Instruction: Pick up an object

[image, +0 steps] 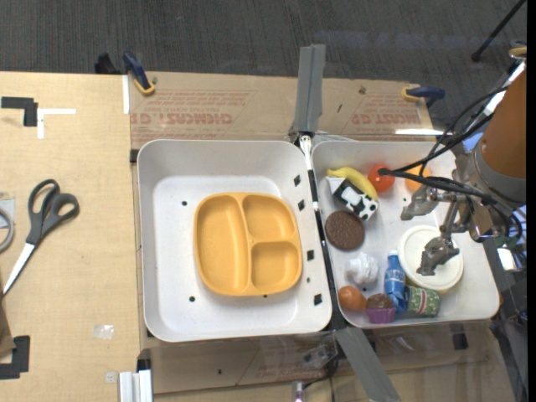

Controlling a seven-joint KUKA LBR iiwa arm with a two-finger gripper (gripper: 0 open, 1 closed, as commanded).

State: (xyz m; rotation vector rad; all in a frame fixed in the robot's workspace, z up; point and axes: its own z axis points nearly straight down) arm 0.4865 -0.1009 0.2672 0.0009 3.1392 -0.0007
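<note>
- Camera view: two white bins side by side on a bench, left bin [159, 249] and right bin [481, 296].
- Left bin holds a yellow divided plate [248, 243], lying flat.
- Right bin clutter: banana [353, 177], red ball [383, 180], black-and-white toy [355, 200], brown round cookie [344, 230], blue bottle [394, 280], purple cup [380, 308], green can [423, 301], white round bowl [429, 258].
- Gripper [431, 256] sits over the white round bowl at the right side of the right bin; whether it is spread or closed cannot be told, and nothing visibly held.
- Scissors [38, 220] lie on the bench, well left of the bins.
</note>
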